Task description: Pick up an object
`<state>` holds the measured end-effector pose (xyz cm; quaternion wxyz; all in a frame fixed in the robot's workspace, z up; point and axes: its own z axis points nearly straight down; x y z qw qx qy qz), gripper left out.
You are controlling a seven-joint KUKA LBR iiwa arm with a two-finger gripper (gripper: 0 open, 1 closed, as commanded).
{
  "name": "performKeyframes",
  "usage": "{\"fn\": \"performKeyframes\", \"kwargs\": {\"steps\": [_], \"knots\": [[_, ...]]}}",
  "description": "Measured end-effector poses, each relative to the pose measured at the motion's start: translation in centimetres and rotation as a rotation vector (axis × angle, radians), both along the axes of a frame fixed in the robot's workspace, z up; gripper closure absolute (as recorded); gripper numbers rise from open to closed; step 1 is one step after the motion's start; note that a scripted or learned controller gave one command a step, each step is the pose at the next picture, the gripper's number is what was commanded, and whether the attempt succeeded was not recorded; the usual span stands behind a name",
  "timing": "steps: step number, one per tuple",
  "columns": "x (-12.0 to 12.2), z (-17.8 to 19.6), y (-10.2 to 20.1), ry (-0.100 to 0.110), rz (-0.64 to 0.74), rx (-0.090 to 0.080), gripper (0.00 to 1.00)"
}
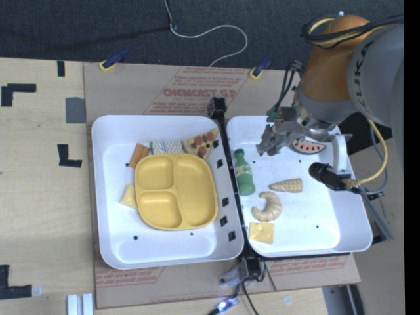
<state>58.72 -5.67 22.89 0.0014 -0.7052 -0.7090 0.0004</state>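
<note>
End effector [270, 143] hangs over right bin [341, 231] w/ nothing in it, grip state can't tell, prob lining up on green bottle [244, 173].

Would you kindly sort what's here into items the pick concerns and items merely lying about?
For the job: pincer, green bottle, croissant, cone, cheese slice, watermelon slice.

Lying about: yellow divided plate, pizza slice, white cable.

Pale wooden bench top [39, 195] bearing flat brown cardboard sheet [190, 90]; dark blue carpeted floor [79, 12] at twelve o'clock (thin white cable [210, 31] lying loose).
</note>
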Motion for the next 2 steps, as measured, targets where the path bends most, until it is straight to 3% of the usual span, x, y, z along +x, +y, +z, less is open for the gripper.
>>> {"fn": "performKeyframes", "kwargs": {"steps": [1, 2], "knots": [[-1.34, -1.05, 0.77, 0.001, -0.005, -0.002, 1.00], [-0.89, -1.30, 0.77, 0.000, -0.003, -0.001, 1.00]]}}
